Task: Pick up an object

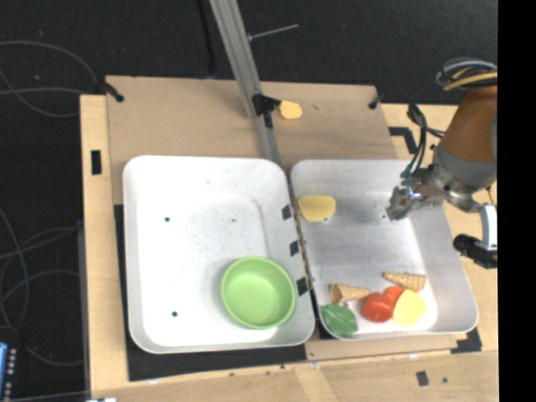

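Seen from above, the gripper hangs over the right bin by its far right side; whether it is spread or closed cannot be told. A pale yellow piece lies well to its left, and toy foods cluster below it, all apparently awaiting a pick.

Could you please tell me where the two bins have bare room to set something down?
Left bin: bare everywhere but the green bowl at its near right. Right bin: free in the middle, between the yellow piece and the crowded near edge, around the red piece.
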